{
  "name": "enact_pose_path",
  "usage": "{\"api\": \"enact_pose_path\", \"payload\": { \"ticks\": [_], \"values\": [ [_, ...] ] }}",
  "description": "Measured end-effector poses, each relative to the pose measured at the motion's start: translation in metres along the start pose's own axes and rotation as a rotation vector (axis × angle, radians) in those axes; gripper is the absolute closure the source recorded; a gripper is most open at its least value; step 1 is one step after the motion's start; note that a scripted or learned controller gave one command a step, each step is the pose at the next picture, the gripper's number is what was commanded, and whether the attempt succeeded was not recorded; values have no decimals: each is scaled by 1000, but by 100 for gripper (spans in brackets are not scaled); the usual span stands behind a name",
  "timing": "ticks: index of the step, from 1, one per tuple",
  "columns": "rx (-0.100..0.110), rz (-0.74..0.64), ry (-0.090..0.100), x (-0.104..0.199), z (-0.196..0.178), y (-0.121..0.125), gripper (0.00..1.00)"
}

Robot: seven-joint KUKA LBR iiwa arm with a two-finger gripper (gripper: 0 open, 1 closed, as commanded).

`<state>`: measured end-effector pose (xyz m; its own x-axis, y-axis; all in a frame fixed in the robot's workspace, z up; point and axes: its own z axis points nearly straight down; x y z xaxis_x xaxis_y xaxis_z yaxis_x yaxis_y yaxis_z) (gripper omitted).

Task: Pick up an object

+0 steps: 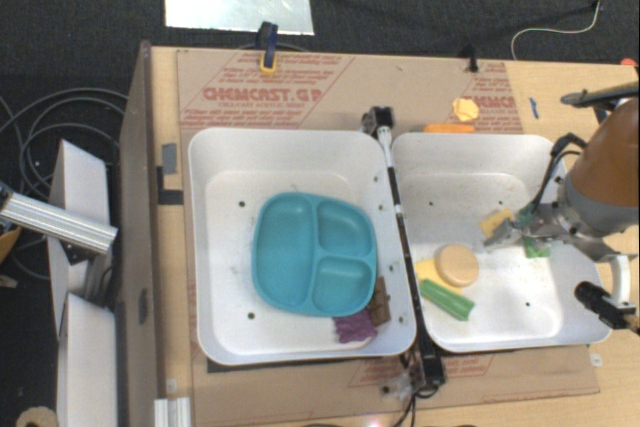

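Right white bin (440, 165) on the desk (300, 85): green stick (446, 300) lengthwise near-right to far-left; arm (610, 165) low from right, jaws' state unclear.

The arm (610, 177) reaches in from the right, orange band above a grey wrist, its gripper (525, 233) held low and pointing left.

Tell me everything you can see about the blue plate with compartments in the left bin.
The blue plate is a teal tray, plastic by its look, with rounded corners and three compartments: one large toward the left, two smaller toward the right. It lies flat, right side up, slightly rotated, on the floor of the left bin, toward its near right part. Its compartments hold nothing. A purple item and a brown item lie against its near right corner.
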<state>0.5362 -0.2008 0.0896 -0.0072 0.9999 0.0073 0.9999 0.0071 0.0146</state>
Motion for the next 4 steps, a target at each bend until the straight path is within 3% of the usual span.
{"api": "enact_pose_path", "payload": {
  "ticks": [1, 2, 3, 4],
  "values": [
    [1, 0, -12, 10, 1, 55, 0],
    [14, 8, -8, 1, -29, 13, 0],
    [8, -3, -7, 37, 7, 96, 0],
    [11, 6, -1, -4, 4, 52, 0]
  ]
}}
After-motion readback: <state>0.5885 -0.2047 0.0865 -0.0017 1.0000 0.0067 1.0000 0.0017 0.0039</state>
